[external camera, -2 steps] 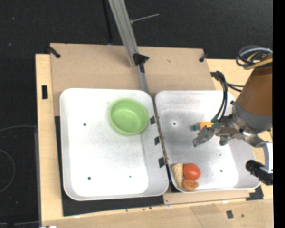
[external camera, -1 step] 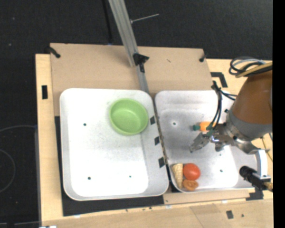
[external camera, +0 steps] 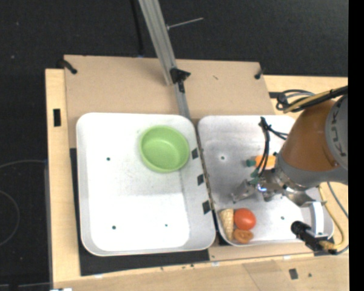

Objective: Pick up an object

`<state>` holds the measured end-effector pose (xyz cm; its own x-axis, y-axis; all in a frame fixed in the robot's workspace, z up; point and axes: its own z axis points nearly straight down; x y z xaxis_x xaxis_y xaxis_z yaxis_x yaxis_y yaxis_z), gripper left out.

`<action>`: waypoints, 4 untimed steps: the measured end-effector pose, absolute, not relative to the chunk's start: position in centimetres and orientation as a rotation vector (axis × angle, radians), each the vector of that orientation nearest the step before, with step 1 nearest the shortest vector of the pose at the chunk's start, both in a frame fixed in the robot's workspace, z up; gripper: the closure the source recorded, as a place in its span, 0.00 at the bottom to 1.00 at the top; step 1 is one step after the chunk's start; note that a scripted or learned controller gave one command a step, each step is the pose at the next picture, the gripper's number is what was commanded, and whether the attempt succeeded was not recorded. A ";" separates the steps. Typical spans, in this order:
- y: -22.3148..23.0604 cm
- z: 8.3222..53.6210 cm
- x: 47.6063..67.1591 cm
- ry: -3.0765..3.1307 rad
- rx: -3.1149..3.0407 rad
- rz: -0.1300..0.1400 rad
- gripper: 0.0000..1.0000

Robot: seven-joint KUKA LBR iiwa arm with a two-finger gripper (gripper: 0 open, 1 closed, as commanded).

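Hovering over the right bin (external camera: 213, 139), the gripper (external camera: 250, 190) reached in from three o'clock, whether spread or closed could not be told. Nearest target, a red tomato-like toy (external camera: 245, 218), lay at the bin's six o'clock between a pale piece (external camera: 227, 219) and an orange piece (external camera: 242, 236). Judged light, smooth, likely to roll; best pinched across its middle.

I see two shallow white plastic bins side by side on the bench: the left bin (external camera: 97, 180) and the right bin (external camera: 221, 138), touching along their inner edges. A round green plastic bowl (external camera: 164, 149) sits in the left bin, toward its far right corner. In the right bin's near left corner, a round red tomato (external camera: 245, 218) lies just right of a pale tan bread piece (external camera: 227, 220) and just behind a small orange-brown lump (external camera: 242, 236). The grey arm's gripper (external camera: 255, 187) is over the right bin, behind the tomato.
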<state>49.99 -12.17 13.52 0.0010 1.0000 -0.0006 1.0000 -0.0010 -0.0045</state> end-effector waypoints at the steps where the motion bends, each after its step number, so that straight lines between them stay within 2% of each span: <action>1: -12.2 15.0 50.3 -2.218 -2.230 -0.005 1.00; 2: -12.9 19.4 50.3 -2.225 -2.226 -0.005 1.00; 3: -13.0 20.2 50.4 -2.223 -2.223 -0.003 1.00; 4: -9.6 21.0 53.9 -2.230 -2.216 -0.004 1.00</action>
